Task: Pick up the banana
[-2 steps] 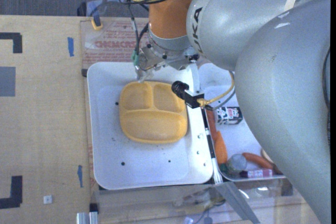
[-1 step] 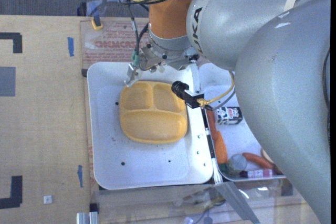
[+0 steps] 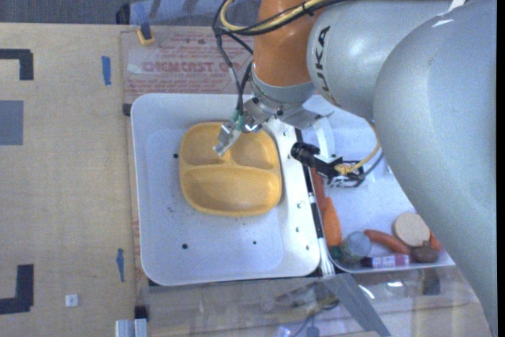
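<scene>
Hand [image 3: 228, 137]: low over the upper left compartment of the yellow divided plate [image 3: 230, 184], at the end of the wrist that slants down and left from the orange band [image 3: 286, 34].
Hand state: whether it is open or closed cannot be told at this size; nothing can be made out in its grasp.
Banana: cannot be told from the other goods with any certainty, so its place, long axis and pointing direction are not recorded.
Left bin [image 3: 160, 250]: white and shallow, bearing the yellow divided plate near its middle; the plate has two smaller compartments on the far side and one wide compartment on the near side.
Right bin [image 3: 375, 200]: white, just beside the left bin, largely covered by the grey arm [image 3: 426, 99].
Right bin, goods: a long orange carrot [image 3: 330, 219] lying along the wall next to the left bin, long axis running far to near; a second, shorter carrot [image 3: 386, 240] lying crosswise near the front; a round tan slice [image 3: 412, 229] just beside it; a small dark brown piece [image 3: 426, 253] touching the slice's near edge; a grey rounded item [image 3: 359, 242] between the two carrots.
Cable fitting [image 3: 325, 164]: black with yellow wiring, hanging below the wrist over the divide between the bins.
Worktop [image 3: 63, 170]: pale wood, with black corner marks and strips of blue tape [image 3: 106, 69].
Board [image 3: 180, 65]: brown with faded red lettering, behind the left bin.
</scene>
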Robot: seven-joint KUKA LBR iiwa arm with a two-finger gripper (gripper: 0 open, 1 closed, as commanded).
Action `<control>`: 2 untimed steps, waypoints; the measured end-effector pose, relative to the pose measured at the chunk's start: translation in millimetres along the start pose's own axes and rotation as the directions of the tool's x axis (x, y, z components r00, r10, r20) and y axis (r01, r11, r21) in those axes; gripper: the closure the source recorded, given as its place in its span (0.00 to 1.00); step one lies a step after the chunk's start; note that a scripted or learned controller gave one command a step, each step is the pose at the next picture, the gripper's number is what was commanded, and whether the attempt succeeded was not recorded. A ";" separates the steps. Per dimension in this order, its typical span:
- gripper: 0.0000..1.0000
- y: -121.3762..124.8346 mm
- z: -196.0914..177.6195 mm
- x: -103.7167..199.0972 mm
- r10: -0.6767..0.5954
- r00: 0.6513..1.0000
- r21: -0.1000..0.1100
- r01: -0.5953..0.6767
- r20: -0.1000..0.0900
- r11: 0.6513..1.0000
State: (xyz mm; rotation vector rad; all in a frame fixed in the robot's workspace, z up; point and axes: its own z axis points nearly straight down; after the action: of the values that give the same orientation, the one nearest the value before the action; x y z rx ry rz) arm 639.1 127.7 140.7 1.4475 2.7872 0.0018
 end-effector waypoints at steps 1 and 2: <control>0.00 15.1 29.1 -12.9 -0.370 0.929 -0.005 0.370 0.004 0.929; 0.00 -22.7 -51.6 -23.8 -0.184 0.983 -0.003 0.184 0.003 0.983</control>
State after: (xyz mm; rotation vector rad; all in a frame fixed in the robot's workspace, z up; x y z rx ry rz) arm 634.2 95.2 192.3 1.1829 2.9050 0.0042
